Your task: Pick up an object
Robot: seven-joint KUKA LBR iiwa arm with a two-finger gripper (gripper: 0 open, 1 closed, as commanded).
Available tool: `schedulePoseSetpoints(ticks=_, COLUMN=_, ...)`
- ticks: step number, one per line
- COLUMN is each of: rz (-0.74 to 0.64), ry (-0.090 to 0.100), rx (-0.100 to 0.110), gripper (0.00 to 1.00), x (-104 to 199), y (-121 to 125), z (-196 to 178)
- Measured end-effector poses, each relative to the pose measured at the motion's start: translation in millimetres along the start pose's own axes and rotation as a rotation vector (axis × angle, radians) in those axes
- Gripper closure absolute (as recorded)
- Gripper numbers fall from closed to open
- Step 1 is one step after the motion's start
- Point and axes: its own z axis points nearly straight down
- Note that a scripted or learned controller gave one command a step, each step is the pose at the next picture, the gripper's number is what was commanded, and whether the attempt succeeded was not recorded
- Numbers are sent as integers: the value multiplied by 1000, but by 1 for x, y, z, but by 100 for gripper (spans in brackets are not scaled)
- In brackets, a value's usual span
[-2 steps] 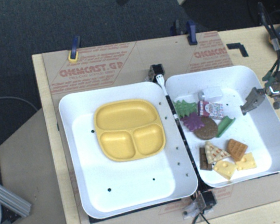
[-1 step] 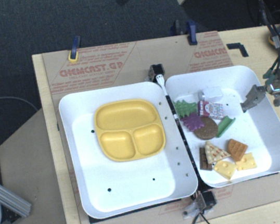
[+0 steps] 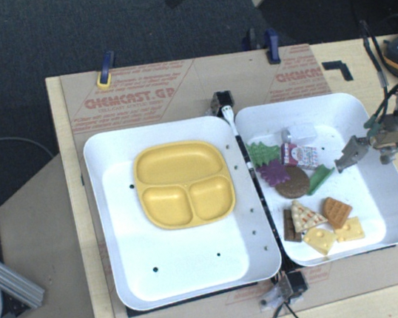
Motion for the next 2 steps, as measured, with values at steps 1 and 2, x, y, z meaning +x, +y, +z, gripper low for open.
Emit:
schedulePoseSetpoints(ticks=1, rz=0, ry=1, rx=2, gripper=0, x=-2, y=-1, z=64)
schedulePoseSetpoints(ticks=2, rz=0, ry=0, rx=1, gripper=0, x=-11, y=-3, z=122)
